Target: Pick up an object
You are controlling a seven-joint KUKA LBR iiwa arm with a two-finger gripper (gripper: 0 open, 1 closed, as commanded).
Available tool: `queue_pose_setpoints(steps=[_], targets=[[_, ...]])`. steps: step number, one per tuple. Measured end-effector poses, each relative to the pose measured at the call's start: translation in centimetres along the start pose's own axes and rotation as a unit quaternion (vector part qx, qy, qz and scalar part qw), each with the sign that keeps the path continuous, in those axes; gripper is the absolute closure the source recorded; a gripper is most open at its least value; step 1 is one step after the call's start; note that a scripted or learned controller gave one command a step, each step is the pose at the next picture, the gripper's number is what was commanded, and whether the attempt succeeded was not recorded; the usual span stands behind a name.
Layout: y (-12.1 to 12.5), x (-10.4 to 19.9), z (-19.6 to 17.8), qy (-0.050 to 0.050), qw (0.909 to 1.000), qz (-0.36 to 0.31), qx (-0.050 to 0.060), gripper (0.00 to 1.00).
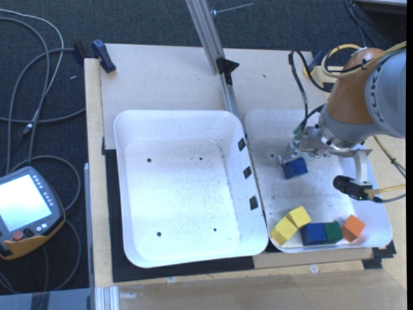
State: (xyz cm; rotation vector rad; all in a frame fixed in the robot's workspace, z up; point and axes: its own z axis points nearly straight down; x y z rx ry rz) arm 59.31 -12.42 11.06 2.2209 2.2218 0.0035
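A small blue block [295,168] lies tilted in the upper middle of the right bin [271,124]. My gripper [301,152] hangs right over it, reaching in from the right, and its tip meets the block's upper edge in the view. The wrist hides the contact, so whether the block is gripped is unclear. At the bin's front right lie two yellow blocks [299,216] [282,230], a second blue block [314,234], a green block [333,231] and an orange block [353,227], huddled together.
The left bin [129,131] sits beside the right one, with black clips [246,171] along their shared wall. A slanted aluminium bar [205,28] crosses the back of the bench. Cables [361,189] trail off the wrist over the right bin.
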Motion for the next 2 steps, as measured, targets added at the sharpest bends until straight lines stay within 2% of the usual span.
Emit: queue_pose_setpoints(steps=[1,2], targets=[[2.9,8.2,-9.4,0.001,1.0,-0.004,-0.004,1.0],[0.0,16.2,-10.4,0.002,1.0,-0.004,0.002,1.0]])
